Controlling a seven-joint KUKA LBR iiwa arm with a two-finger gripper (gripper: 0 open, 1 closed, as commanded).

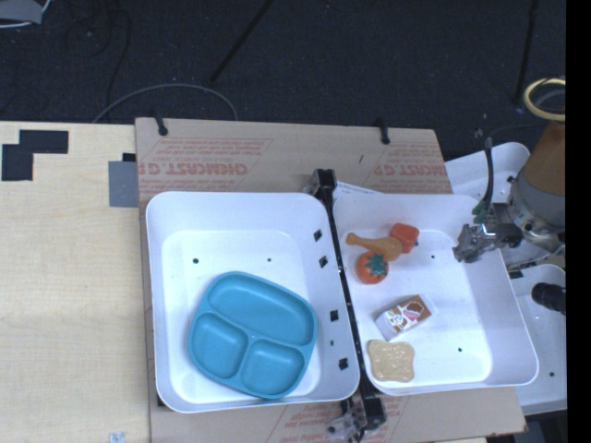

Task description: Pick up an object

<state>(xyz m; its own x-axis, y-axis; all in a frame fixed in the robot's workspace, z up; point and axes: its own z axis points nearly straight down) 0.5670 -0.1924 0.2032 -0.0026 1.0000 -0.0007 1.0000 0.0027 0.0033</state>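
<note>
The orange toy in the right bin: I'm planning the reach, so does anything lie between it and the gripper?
Nothing visible does. The gripper sits at the bin's right side, and bare white floor separates it from the orange toy.

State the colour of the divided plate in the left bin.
Light blue divided plate, clearest in the camera view.

plate [251,335] blue | bins [235,212] white | tomato [372,268] red | toast [391,360] tan

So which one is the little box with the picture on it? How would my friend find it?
Look in the right white bin, the one without the blue plate. Near its front lies a small box, just above a tan toast slice. It alone is boxy, with a red-and-white printed label.
</note>
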